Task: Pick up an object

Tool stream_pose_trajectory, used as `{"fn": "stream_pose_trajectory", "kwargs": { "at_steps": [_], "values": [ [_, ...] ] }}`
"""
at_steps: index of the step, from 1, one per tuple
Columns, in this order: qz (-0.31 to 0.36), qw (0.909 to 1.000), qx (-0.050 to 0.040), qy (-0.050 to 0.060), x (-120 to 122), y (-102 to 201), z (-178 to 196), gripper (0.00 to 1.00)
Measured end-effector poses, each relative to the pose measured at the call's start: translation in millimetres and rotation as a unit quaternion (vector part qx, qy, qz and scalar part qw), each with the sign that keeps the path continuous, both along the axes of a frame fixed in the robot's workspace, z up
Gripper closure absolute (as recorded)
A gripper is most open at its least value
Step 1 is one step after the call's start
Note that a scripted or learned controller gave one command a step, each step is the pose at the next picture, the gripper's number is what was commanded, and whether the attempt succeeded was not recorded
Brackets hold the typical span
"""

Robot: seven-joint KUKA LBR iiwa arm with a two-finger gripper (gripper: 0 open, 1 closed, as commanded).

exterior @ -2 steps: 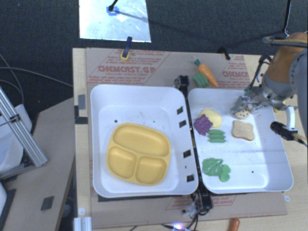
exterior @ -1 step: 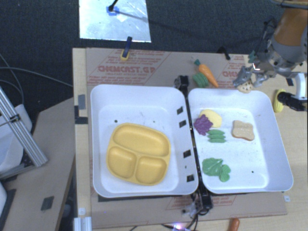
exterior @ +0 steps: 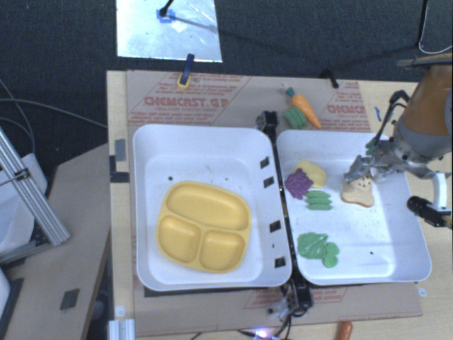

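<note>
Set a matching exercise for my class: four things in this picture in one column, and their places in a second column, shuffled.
Things:
1. yellow divided tray
2. carrot
3. toast piece
4. purple grapes

Places:
A. on the cardboard behind the bins
B. in the left bin
C. right bin, near the divider
D. right bin, under the gripper

Pairs: 1-B, 2-A, 3-D, 4-C

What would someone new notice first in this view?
Probably the yellow divided tray, alone in the left bin. Next, the hand low in the right bin, just above a tan cookie-like toy. Purple grapes and green toy vegetables lie near the right bin's left wall.
</note>
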State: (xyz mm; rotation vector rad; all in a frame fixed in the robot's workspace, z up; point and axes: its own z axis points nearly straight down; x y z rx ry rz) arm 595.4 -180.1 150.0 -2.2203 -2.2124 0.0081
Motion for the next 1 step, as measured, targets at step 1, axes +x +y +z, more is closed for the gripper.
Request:
{"fn": "stream_pose_trajectory", "kwargs": {
  "at_steps": [1],
  "values": [
    [0.008,0.9999,0.0001,-0.009,36.2,79.5,60.8,1.00]
  ]
}}
